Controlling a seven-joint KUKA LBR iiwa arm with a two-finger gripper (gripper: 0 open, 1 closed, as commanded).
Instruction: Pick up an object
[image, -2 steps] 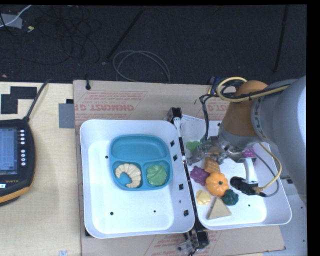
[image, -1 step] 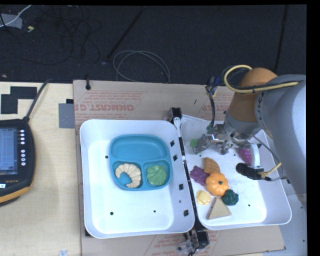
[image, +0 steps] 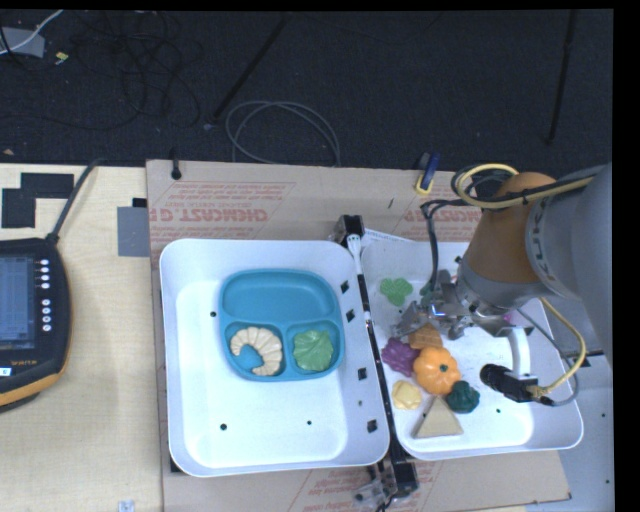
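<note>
The arm (image: 540, 240) bends down from 3 o'clock, its gripper (image: 432, 318) low over the toys in the right bin (image: 560, 425), just above the orange pumpkin (image: 437, 370).

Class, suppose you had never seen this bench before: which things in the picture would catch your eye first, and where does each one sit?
The blue divided tray in the left bin stands out first, with a croissant and a green leafy piece in its two front compartments. Next comes the orange pumpkin among a cluster of toy foods in the right bin. Over that cluster hangs the grey arm with its orange band, its gripper low above the toys.
</note>
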